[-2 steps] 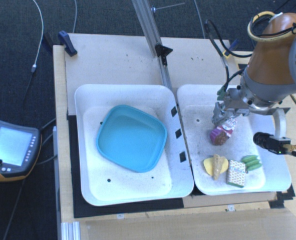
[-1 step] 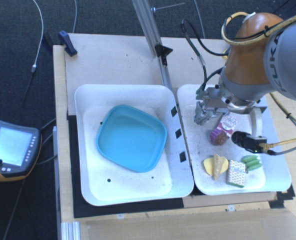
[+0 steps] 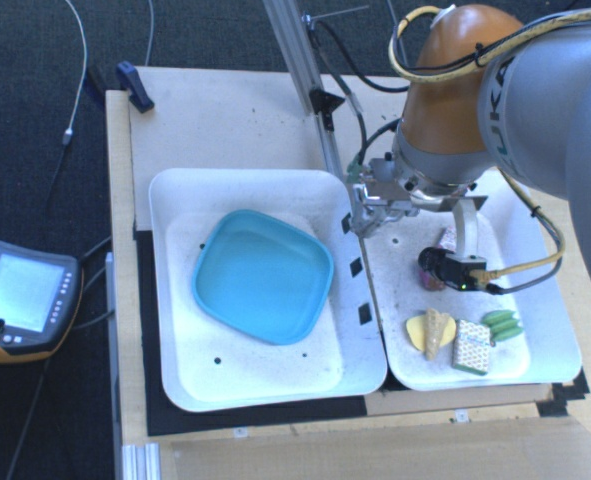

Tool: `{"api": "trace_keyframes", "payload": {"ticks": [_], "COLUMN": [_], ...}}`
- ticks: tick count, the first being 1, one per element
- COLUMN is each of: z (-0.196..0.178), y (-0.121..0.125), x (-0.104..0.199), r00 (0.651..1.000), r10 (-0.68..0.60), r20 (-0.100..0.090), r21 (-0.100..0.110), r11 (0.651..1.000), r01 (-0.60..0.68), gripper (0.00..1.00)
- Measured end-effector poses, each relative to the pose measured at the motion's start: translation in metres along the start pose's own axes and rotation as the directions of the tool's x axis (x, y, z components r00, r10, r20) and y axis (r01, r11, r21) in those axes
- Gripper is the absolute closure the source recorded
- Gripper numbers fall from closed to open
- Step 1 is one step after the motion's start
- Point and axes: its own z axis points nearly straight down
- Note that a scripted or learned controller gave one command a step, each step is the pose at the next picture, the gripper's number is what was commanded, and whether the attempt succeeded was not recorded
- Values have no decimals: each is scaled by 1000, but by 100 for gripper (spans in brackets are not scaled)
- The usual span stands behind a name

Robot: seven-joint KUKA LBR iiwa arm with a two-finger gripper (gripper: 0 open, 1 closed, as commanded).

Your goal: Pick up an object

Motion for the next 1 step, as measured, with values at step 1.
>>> {"api": "trace_keyframes", "payload": {"ticks": [1], "z": [9], "y": [24], "x": [47], "r00": [1000], "r10": [0], "r20": [1], "r21": [1], "r11": [1000], "r01": [0], "gripper": [100]}}
